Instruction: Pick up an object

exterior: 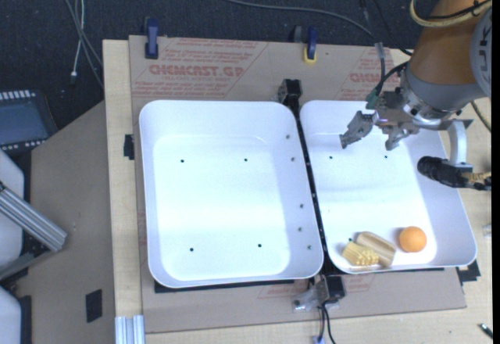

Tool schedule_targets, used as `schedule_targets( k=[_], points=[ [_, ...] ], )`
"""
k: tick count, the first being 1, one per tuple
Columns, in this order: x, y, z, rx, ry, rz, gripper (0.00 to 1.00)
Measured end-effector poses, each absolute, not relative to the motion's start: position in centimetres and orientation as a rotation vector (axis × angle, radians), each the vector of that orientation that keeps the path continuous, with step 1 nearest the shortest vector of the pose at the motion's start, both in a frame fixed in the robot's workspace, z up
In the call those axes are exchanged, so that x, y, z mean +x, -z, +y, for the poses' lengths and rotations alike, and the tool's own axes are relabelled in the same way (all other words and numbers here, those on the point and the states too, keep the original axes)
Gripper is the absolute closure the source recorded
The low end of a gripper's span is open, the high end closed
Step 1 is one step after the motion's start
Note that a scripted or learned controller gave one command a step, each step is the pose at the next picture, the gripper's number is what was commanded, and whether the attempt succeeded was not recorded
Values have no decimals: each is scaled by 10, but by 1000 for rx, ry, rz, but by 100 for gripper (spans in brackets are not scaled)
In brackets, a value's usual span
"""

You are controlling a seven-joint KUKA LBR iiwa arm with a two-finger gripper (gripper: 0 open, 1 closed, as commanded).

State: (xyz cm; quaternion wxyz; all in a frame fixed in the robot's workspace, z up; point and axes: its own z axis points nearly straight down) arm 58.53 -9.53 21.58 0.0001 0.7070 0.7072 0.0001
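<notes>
My gripper point(375, 133) hangs over the far part of the right bin point(375, 186), its two fingers spread apart with nothing between them. An orange ball point(412, 239) lies near the bin's front right corner. To its left rest a tan bread-like roll point(376, 243) and a yellow corn-like piece point(360, 256), touching each other. All three objects lie well in front of the gripper, toward the near rim.
The left bin point(226, 194) sits beside the right one, their rims meeting at the middle. A black clamp point(290, 90) stands at the far end of the seam. A black cylinder point(441, 170) juts from the arm over the right bin's right rim.
</notes>
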Motion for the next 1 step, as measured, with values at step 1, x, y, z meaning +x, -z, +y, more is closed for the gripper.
schedule_targets(
  k=[1],
  points=[
    [521,-209,-79,2221,-1,2221,0]
  ],
)
